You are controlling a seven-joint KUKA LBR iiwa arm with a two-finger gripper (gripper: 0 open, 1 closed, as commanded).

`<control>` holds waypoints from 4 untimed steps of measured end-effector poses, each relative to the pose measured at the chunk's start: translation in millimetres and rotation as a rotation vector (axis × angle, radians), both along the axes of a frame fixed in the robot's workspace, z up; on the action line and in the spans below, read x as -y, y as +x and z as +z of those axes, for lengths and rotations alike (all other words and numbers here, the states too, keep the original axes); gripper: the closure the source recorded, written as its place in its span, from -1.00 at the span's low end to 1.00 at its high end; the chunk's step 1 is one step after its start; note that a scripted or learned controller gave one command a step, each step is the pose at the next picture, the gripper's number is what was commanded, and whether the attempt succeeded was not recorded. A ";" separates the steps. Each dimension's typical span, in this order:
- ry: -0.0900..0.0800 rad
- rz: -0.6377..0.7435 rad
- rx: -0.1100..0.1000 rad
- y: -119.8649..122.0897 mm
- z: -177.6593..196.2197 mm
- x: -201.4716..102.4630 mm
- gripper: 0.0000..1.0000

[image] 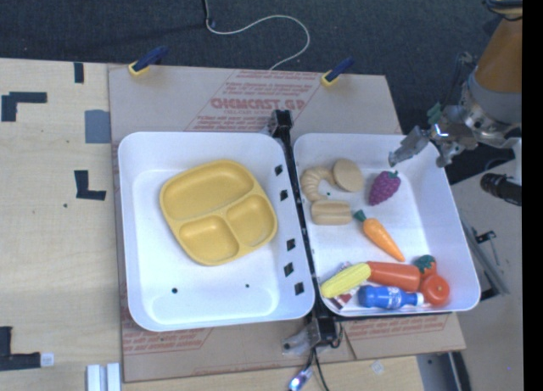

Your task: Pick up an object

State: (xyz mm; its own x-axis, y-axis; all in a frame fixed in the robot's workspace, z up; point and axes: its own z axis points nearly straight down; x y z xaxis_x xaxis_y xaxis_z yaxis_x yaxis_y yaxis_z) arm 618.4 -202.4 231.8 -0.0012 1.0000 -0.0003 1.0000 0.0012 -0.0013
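Grey fingers (pixel 424 150), spread and holding nothing, above right bin (pixel 454 211), near purple grapes (pixel 383 187).

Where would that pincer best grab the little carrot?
Probably across the carrot's thick orange middle, coming straight down from above. It lies flat and slanted, leafy end toward the grapes, with bare bin floor on both long sides for the fingers.

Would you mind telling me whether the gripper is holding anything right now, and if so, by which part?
Nothing is held. The gripper hangs above the right bin's far rim, nothing between its fingers; the grapes lie apart from it in the bin.
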 end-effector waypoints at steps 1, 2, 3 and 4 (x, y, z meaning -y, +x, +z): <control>0.002 0.001 -0.009 14.3 -120.7 6.7 -1.00; -0.001 0.002 0.000 38.4 -149.4 20.8 -1.00; -0.003 0.003 0.002 38.9 -136.3 20.1 1.00; 0.000 0.005 0.002 51.3 -146.6 -55.4 1.00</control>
State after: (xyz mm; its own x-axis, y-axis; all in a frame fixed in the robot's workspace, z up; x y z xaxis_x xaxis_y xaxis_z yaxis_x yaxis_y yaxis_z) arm 669.6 -147.0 85.3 -0.0063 1.0000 -0.0008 1.0000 0.0063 0.0008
